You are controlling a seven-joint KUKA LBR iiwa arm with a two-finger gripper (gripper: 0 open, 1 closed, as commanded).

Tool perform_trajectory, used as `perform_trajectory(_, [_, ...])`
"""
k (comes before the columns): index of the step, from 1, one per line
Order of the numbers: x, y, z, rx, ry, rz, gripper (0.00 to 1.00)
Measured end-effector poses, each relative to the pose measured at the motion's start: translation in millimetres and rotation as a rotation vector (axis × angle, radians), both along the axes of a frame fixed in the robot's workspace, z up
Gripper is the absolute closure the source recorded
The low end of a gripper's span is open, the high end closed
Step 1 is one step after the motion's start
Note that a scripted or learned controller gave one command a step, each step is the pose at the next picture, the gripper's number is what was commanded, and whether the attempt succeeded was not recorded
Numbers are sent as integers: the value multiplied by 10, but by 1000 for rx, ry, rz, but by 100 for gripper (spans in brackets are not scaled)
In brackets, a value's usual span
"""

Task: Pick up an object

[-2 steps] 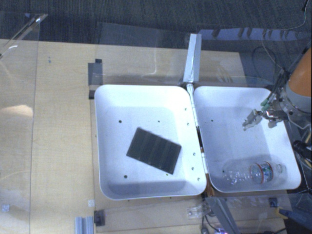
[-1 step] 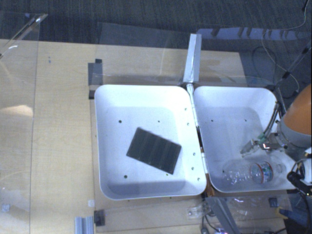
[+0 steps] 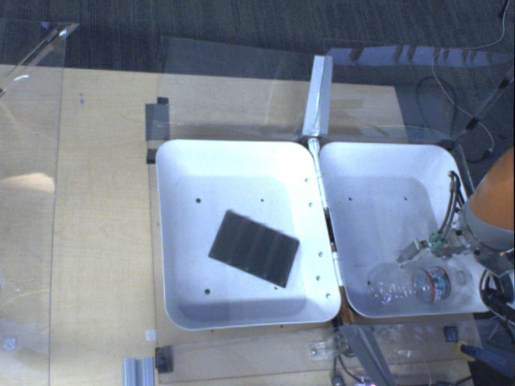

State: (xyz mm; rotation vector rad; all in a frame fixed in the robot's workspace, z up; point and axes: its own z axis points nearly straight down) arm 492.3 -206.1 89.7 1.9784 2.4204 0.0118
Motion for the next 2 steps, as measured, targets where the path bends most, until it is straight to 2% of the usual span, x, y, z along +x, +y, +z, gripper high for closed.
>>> perform_trajectory(1, [0,0,0,-1,0,32,0])
perform_trajectory(2, [209,11,828,3,10,-73,0])
